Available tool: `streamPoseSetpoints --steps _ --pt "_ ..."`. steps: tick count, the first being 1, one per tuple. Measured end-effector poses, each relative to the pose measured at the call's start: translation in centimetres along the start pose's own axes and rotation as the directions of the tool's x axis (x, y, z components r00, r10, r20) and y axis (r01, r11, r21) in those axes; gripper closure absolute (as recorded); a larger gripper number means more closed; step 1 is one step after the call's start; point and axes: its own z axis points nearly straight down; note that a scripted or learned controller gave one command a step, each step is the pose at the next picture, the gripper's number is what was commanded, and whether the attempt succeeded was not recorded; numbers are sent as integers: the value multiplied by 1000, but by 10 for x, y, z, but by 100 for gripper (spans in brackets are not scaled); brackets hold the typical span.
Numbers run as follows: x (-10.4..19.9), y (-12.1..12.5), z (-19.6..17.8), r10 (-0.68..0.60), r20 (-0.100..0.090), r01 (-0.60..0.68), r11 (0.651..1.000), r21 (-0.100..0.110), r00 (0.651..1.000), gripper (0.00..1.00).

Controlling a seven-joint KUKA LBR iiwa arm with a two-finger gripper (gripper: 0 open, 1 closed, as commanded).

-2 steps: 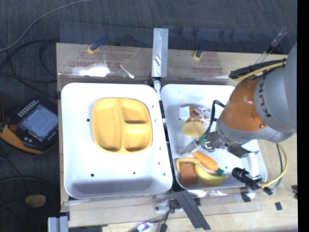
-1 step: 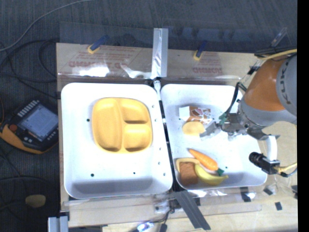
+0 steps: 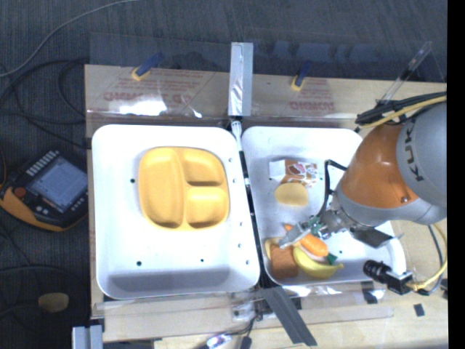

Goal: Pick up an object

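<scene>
While the grey arm (image 3: 407, 173) with its orange band reaches in from the right over the right bin (image 3: 254, 195), the left bin (image 3: 109, 267) beside it bears a yellow divided tray (image 3: 183, 187), well apart from the action. Toy food is heaped in the right bin's near left corner: a banana (image 3: 320, 267) lying with its long axis roughly left to right along the near wall, a brown piece (image 3: 282, 262) touching its left end, and an orange carrot (image 3: 314, 245) resting on top. Further back sit a pale round piece (image 3: 292, 194) and a small printed packet (image 3: 299, 171). The gripper (image 3: 317, 227) hangs at the upper edge of the heap, just above the carrot, which lies just toward the bin's near wall from it; the banana lies beyond that, crosswise to the reach. Whether the fingers are spread or closed cannot be told, and nothing is seen between them. Judging by this, the pick is not yet made, and the carrot looks the nearest candidate.
</scene>
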Motion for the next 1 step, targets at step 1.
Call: streamPoseSetpoints --steps 1 --pt "-14 2 20 207 0 -207 978 -17 978 0"
